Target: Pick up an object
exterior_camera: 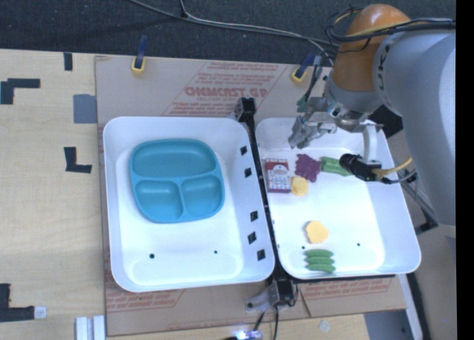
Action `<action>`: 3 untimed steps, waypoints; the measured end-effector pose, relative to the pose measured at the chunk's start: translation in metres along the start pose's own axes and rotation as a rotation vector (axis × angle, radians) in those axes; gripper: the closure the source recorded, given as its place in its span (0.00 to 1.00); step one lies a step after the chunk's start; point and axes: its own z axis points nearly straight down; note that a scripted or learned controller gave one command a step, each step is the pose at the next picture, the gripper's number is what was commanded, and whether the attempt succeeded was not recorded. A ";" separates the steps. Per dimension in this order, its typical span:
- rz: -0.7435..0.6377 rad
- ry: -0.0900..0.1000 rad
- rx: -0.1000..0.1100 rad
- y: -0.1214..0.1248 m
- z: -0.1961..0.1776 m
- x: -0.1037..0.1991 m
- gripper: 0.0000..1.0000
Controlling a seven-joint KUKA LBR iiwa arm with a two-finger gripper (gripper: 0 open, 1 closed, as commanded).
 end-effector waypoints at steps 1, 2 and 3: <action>-0.001 0.000 -0.001 -0.004 -0.060 0.004 1.00; -0.001 0.001 0.004 -0.004 -0.062 0.004 1.00; -0.004 0.000 0.007 -0.017 -0.056 0.056 1.00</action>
